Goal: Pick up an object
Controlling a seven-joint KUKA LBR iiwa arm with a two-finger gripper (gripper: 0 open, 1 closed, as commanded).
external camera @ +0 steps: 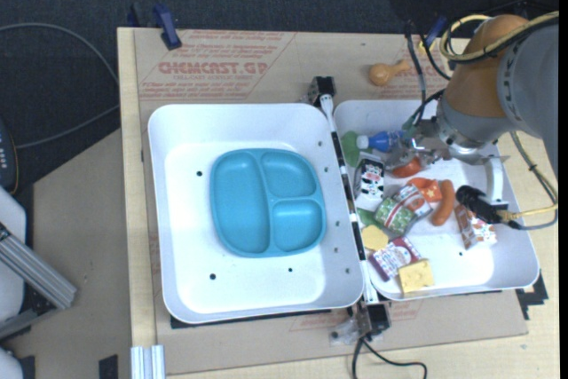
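Board (213,67) print, perhaps "CHEMCAST GP", blurred

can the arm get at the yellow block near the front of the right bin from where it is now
Probably yes. The yellow block lies on top at the near edge of the right bin, nothing over it, and the arm hangs above that same bin.

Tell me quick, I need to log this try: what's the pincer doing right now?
Pincer: low over the right bin, at the toy pile; open or shut cannot be told.
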